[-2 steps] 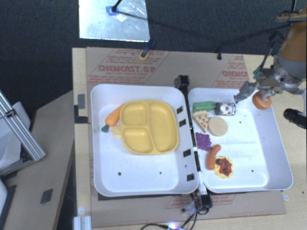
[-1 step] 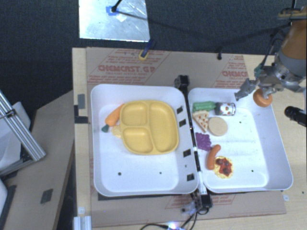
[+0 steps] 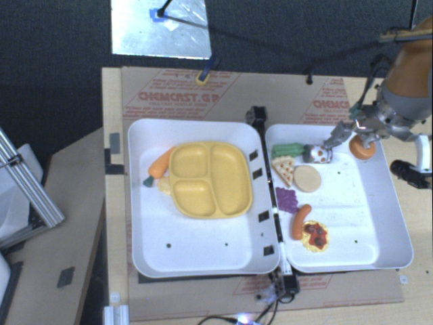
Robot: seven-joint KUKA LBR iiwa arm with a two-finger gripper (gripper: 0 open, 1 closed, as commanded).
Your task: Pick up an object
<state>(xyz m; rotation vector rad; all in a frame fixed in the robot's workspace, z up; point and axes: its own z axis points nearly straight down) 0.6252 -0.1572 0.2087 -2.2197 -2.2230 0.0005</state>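
gripper (image 3: 323, 153): down over the back of the right bin (image 3: 385, 202), tip right at a small grey-and-red thing; honestly can't tell how wide it's open or if it's got anything
hot dog (image 3: 300, 221): one, long axis running front-left to back-right
green veg (image 3: 287, 149): one, lying left-right
left bin (image 3: 145, 202): one yellow tray (image 3: 206, 179), one carrot (image 3: 160, 162) pointing front-left
orange disc (image 3: 363, 149): one, back right corner

Robot lab: 2 white bins (image 3: 203, 266) on cardboard-covered bench (image 3: 176, 93).

One fixed camera above the bench (image 3: 223, 87), slanting down from mid-distance over both white bins (image 3: 196, 263).
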